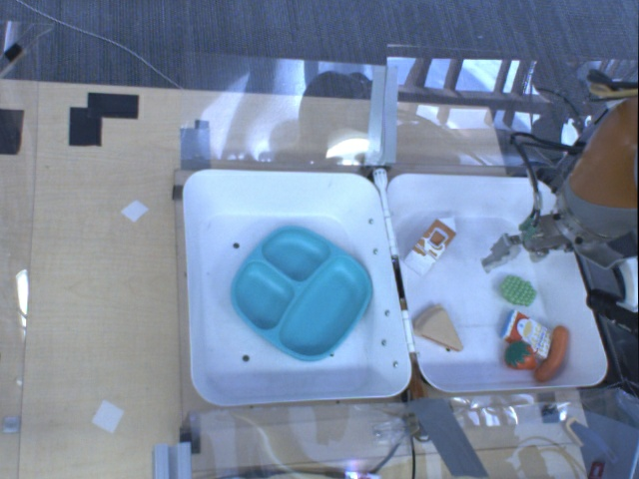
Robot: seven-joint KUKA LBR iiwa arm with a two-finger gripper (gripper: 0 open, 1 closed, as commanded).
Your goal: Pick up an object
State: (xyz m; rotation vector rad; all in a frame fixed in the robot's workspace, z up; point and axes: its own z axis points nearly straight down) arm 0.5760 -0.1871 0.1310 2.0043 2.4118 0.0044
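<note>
Right bin (469, 193): a small carton (431, 245) lies at upper left, a tan wedge (439, 327) at lower left, a green ridged piece (517, 289) right of centre, a printed packet (526, 336) and a sausage (552, 353) touching it at the lower right corner. The end effector (511, 247) hovers above the green piece, holding nothing; whether it is spread cannot be told. Left bin (210, 267): a blue divided plate (302, 291) at centre. Both bins rest on the bench (90, 297).
</note>
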